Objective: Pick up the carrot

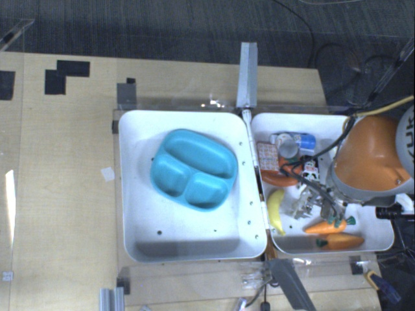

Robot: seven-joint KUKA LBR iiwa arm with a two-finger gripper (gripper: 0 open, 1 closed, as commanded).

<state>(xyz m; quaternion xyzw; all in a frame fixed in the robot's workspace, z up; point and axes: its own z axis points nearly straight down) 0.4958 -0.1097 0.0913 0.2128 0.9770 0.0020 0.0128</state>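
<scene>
Carrot (324, 227) sits in the right bin (386, 240), near its front edge, leaf end pointing right. A second orange carrot-like piece (338, 241) lies just in front of it, against the bin's front wall. My gripper (316, 203) is low in that bin, just above and left of the carrot; nothing visibly between the fingers, and I cannot tell how wide they are. Yellow banana (276, 211) lies along the bin's left wall. Red item (280, 179), a printed packet (267, 155) and a blue-labelled can (292, 144) crowd the back. Left bin (136, 173) holds a blue divided tray (193, 168). Both bins rest on the wood surface (58, 173).
</scene>
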